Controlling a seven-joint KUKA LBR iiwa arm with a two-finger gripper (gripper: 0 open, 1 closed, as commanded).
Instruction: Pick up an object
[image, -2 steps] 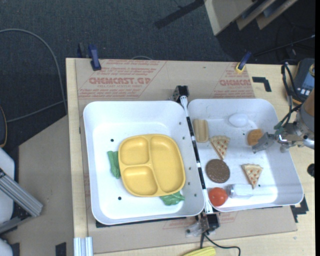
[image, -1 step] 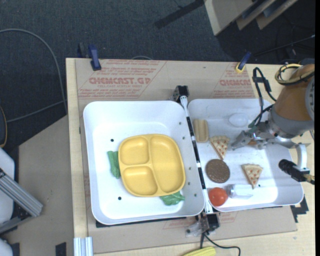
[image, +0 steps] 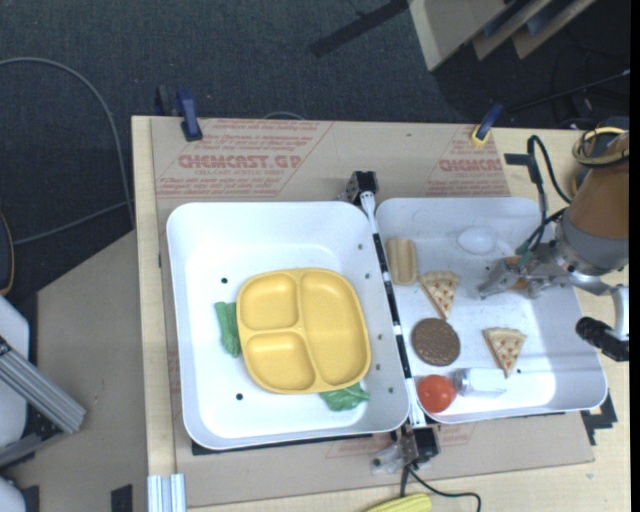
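**benchwatcher:** So, quick rundown using the brown round patty (image: 436, 341) as my anchor. It lies flat in the right bin (image: 560, 395), close to that bin's left wall. Just above it is a pizza slice (image: 440, 292), and above-left of that a tan bun-like piece (image: 402, 260) against the wall. A second pizza slice (image: 505, 349) lies to the patty's right, a bit apart. Below the patty is a red tomato (image: 435, 393), with a clear-looking plastic thing (image: 484, 381) touching its right side. Up and to the right of the patty there's a pale white blob (image: 478, 240), hard to make out.

**gearhead_22:** Where's the arm? Is it holding anything?

**benchwatcher:** The gripper (image: 512, 277) is up and right of the patty, low over the right bin, past the upper pizza slice. Nothing is between its fingers as far as I can see. Whether they're spread or pressed together, I honestly can't tell, it's a blurry grey tangle.

**gearhead_22:** And the other bin?

**benchwatcher:** Left of the patty, the left bin (image: 200, 240) holds a yellow divided plate (image: 303, 329) with green leafy bits (image: 228, 327) poking out from under its left edge and bottom right corner.
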